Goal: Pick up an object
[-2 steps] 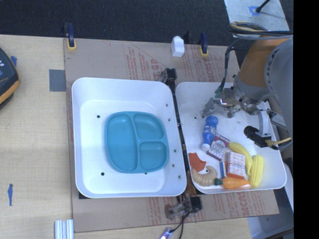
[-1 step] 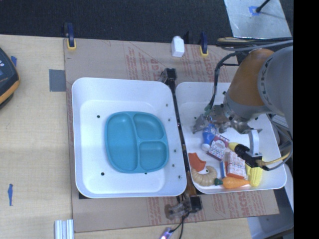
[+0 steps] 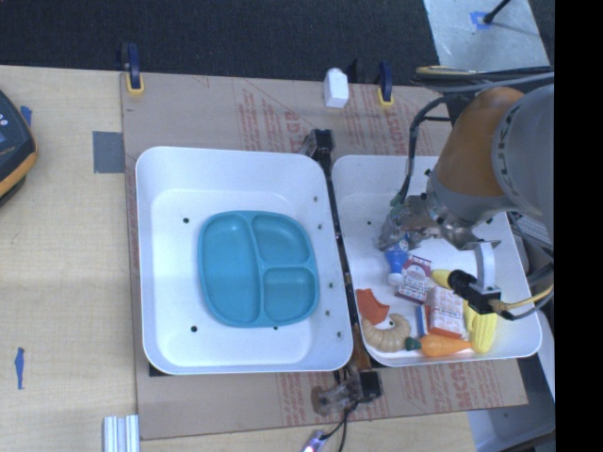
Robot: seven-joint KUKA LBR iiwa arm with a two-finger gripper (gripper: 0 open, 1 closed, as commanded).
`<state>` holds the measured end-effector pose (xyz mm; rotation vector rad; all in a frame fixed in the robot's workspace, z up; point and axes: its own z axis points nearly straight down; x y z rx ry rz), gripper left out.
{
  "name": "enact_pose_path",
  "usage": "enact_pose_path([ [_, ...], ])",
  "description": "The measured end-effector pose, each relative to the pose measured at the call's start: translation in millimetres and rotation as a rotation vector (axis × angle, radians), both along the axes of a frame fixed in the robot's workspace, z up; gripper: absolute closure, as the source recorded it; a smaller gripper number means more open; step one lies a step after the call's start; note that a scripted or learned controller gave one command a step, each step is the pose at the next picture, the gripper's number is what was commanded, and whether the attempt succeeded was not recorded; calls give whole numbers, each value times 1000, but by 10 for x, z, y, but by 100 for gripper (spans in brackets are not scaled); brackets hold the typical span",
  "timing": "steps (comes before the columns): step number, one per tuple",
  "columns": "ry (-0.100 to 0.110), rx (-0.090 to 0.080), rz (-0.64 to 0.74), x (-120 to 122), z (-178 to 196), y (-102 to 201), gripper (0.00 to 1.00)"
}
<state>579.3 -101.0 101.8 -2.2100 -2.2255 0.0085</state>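
My gripper [image 3: 398, 230] hangs low over the middle of the right bin [image 3: 363, 182], reaching in from the right under the orange-banded wrist. Just below it stands a small blue and white bottle [image 3: 396, 264]. Beside the bottle lies a red and white packet [image 3: 415, 282]. Along the bin's front edge lie a red-orange piece [image 3: 371, 305], a tan ring-shaped pastry [image 3: 388, 332], an orange carrot [image 3: 445, 347], a red and white box [image 3: 447, 313] and a yellow corn cob [image 3: 482, 328]. The arm hides the bin's right part.
The left bin [image 3: 155, 252] holds a blue divided plate [image 3: 258, 267] at its middle. A narrow black divider [image 3: 333, 215] runs between the two bins. The bench around them is pale wood, with a dark and yellow device [image 3: 11, 149] at the far left edge.
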Motion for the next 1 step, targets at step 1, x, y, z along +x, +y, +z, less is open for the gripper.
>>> enact_pose_path([
  [1, -5, 1, -2, 19, 906, 669, 100],
])
